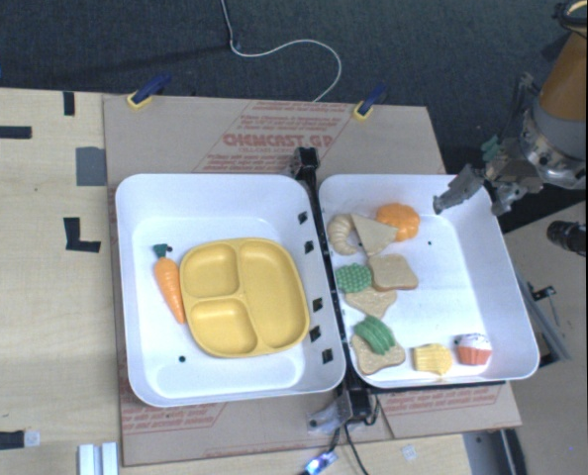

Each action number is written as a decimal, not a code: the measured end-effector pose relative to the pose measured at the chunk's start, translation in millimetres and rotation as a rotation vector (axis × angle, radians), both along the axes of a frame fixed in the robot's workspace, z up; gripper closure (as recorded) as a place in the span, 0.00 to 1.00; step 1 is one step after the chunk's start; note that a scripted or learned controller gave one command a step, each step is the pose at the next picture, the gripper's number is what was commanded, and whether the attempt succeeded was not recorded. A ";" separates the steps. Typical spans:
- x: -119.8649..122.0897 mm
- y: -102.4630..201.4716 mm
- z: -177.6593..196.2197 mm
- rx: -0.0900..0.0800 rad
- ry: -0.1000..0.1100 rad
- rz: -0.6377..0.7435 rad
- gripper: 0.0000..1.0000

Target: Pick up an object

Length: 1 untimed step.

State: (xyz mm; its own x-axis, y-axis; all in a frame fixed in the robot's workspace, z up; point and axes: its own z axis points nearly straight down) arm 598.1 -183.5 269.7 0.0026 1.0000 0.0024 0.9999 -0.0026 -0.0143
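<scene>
Gripper [469,188] position: upper right of the frame, above the top right corner of the right-hand shallow white bin [507,275], at the end of the grey arm with orange band [563,92]. Whether it is open or closed cannot be told at this angle; nothing is visibly held.

Candidate objects lie in the right-hand bin, all to the left of and below the gripper in the frame. Nearest is the round orange toy fruit [399,220], just left of and slightly below the tool. It touches a pale wedge-shaped toy piece [370,234], which adjoins a cream croissant-shaped toy [342,234]. Lower in the frame sit a tan bread-slice toy [395,273], a green ridged toy [353,278], a yellow block toy [433,359] and a small red-and-white cupcake toy [472,349].

Judgement: the coming move turns on a short travel toward frame left with descent. The orange fruit is round, so no long axis constrains wrist rotation; its contact with the wedge piece may crowd one finger
</scene>
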 end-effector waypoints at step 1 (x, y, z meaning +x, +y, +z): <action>2.0 0.8 8.1 -0.003 -0.013 0.004 0.00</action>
